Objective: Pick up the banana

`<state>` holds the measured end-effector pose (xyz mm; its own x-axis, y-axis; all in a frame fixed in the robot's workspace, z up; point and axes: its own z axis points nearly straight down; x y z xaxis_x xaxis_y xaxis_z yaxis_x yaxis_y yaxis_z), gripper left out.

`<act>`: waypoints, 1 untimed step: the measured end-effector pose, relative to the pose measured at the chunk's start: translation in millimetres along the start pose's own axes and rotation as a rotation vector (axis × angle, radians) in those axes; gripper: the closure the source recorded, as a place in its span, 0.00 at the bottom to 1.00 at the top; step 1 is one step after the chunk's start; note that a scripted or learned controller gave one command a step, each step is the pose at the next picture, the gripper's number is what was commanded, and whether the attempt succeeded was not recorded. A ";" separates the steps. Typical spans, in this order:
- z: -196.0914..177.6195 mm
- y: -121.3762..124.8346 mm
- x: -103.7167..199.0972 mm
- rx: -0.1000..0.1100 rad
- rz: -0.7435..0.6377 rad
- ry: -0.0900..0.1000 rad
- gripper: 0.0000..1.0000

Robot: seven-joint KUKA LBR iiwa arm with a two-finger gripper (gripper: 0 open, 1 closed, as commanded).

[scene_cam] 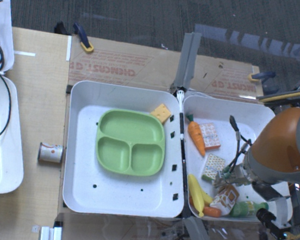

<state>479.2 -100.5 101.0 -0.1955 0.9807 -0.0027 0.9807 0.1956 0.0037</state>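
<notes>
Hand: I see my hand low in the right bin, down among the packets near the bin's front half. How far it is open I cannot tell from here; the wrist and the clutter hide the tips.
Hold: I cannot see anything caught in it. It sits just above or against a brown snack packet, and I cannot say whether it touches.
Arm: the grey arm with its orange band comes in from the right and covers much of the right bin's far side.
Banana: the banana lies in the right bin along its left wall, near the front corner, just to the left of my hand and apart from it.
Beside the banana: a small red thing at its front end, a green bottle lying further right, and a pale patterned packet just behind it.
Further back: a carrot and a red and white box side by side.
Left bin: the left bin holds a green divided plate, with a yellow sponge-like block at the plate's back right corner.
Surface: a small can lies on its side on the surface, left of the left bin.
</notes>
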 end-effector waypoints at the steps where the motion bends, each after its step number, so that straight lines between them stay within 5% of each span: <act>1: 0.1 -0.1 0.1 0.000 0.000 0.000 0.00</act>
<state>479.1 -100.4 100.9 -0.1956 0.9807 -0.0023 0.9807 0.1956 0.0033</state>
